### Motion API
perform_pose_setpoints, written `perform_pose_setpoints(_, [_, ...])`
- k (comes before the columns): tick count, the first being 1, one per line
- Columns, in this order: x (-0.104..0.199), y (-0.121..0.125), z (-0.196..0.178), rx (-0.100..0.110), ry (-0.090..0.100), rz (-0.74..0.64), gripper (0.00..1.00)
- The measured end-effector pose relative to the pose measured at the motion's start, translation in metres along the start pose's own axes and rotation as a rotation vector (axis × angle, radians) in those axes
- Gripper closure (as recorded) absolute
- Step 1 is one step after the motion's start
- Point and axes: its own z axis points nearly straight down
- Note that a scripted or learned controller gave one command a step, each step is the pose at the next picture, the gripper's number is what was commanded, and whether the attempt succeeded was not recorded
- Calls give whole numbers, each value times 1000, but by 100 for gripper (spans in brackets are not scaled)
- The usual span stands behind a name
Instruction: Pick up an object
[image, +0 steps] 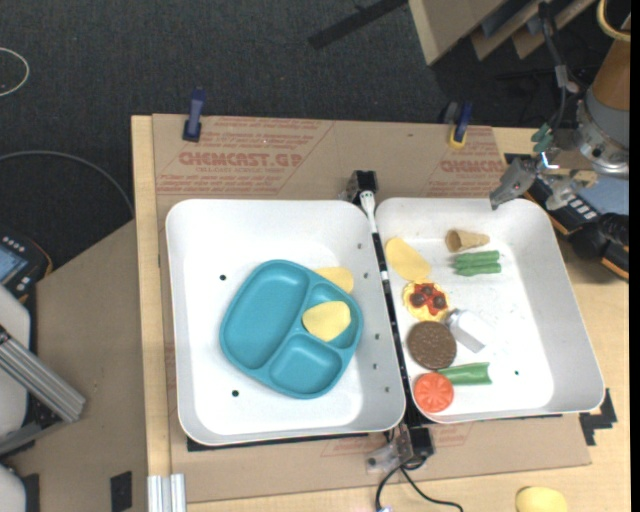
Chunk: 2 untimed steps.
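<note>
your gripper (522, 178) up at the upper right, above the right bin (560, 300), fingers spread, nothing pinched, toy food (432, 345) below

— What is cut off here?
— The arm (610, 90) runs out past the top right corner, so its upper part is lost. A yellow object (541, 499) at the bottom edge is clipped too.
— Anything hidden?
— A yellow piece (336, 278) lies partly under the blue tray (270, 330). The pincer (520, 180) is too small to judge.
</note>
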Motion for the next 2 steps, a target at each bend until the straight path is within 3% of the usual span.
perform_pose_setpoints(1, [31, -64, 115, 16, 5, 1, 0])
perform_pose_setpoints(2, [143, -94, 78, 3, 6, -11, 0])
